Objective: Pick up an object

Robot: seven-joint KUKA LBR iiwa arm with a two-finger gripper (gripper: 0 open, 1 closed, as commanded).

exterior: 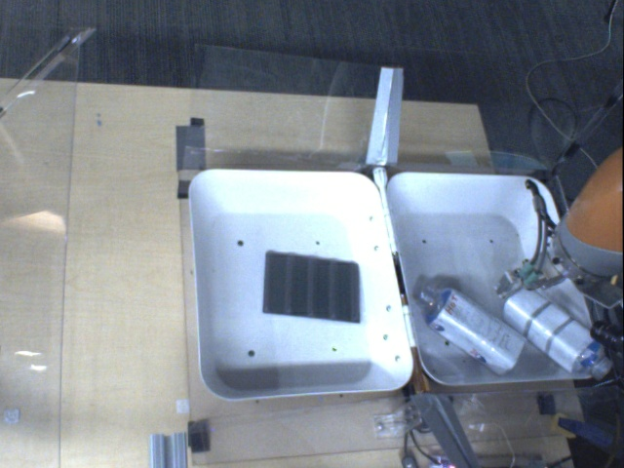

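Two silver cylinders lie in the front of the right bin. One is a can with a blue and red end, lying slantwise. Beside it, nearer the right wall, is a silver bottle with a blue cap. A dark ribbed rectangular pad lies flat in the middle of the left bin. The arm comes in from the right, its orange band over the right bin's edge. My gripper hangs low in the right bin, just above the bottle's upper left end.
A grey metal post stands behind the seam between the bins. Loose cables hang at the far right. Black clamps sit at the left bin's corners. The wooden bench extends to the left.
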